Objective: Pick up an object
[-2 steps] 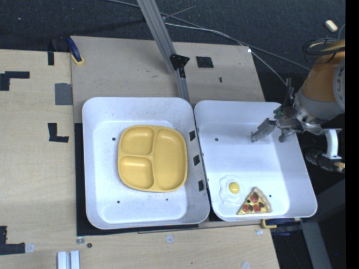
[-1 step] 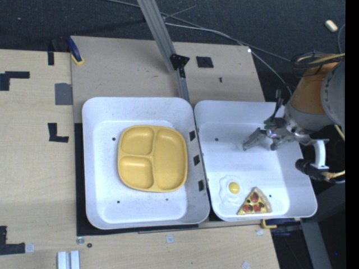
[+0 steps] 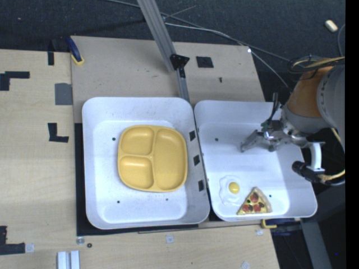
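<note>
Camera view, read from the left: we see the tabletop [image 3: 33, 150], pale wood with dark tape patches, and a blue and yellow clamp [image 3: 75, 51] at its far left corner. On it sits the left bin [image 3: 95, 206], and inside that lies a yellow divided plate [image 3: 152, 158] with three compartments, roughly in the bin's middle. A grey metal post [image 3: 160, 29] slants down from the far side and ends between the two bins.

To the right is the right bin [image 3: 210, 150]. At its near edge lie a toy fried egg [image 3: 230, 189] and, just beside it on the right, a toy pizza slice [image 3: 255, 202]; the two are close together, and we cannot tell whether they touch. Our claw [image 3: 247, 144] hangs over the far-right part of this bin, pointing left, with nothing between its fingers. The fingers look drawn close, but at this size we cannot tell whether they are apart or together. The egg and the pizza slice lie nearer to us than the claw, apart from it, with bare bin floor between.

Farther right, the grey arm [image 3: 331, 100] with its orange band [image 3: 305, 97] reaches in, cables looping around it. We can read no labels or writing anywhere.
</note>
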Action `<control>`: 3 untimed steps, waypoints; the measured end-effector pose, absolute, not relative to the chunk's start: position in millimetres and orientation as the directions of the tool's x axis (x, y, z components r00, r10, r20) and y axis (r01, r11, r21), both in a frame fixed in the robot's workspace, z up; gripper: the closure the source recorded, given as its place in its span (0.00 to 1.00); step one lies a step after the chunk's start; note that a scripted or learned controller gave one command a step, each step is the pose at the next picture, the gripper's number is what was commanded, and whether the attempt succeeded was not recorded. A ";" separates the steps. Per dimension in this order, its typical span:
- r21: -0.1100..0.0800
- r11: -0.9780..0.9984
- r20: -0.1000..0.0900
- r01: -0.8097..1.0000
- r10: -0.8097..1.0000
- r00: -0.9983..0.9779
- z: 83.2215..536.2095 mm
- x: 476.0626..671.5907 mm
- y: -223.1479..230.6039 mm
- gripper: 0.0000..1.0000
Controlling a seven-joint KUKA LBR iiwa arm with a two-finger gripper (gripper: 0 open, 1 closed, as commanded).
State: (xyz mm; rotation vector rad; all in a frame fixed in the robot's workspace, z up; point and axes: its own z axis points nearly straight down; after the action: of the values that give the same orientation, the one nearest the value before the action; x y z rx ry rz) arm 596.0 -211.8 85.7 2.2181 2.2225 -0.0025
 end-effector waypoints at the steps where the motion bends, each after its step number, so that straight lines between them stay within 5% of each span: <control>1: 0.006 0.003 -0.006 1.000 1.000 -0.003 97.7 597.5 -212.3 1.00; 3: 0.003 0.001 -0.001 1.000 1.000 -0.001 205.5 585.8 -218.4 1.00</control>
State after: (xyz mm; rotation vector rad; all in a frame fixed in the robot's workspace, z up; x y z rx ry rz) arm 585.8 -218.4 205.5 2.2181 2.2206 0.0020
